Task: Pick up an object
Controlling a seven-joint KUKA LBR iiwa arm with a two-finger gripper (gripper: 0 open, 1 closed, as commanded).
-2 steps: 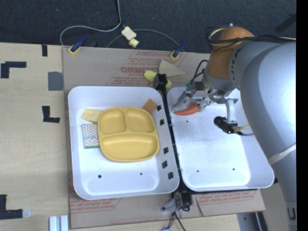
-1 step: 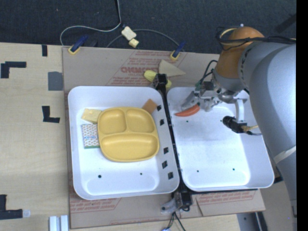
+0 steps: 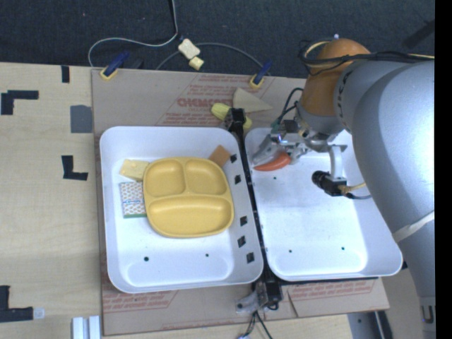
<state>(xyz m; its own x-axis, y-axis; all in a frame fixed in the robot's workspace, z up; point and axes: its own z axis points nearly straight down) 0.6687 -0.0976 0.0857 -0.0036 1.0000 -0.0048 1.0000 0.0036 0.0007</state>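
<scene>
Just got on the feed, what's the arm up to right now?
The grey arm reaches in from the right, with its gripper down at the far left corner of the right bin, right over a small orange object. Whether it actually has the object can't be told from this view. The left bin holds a yellow divided tray, with a pale yellow piece and a patterned sponge beside it.
</scene>
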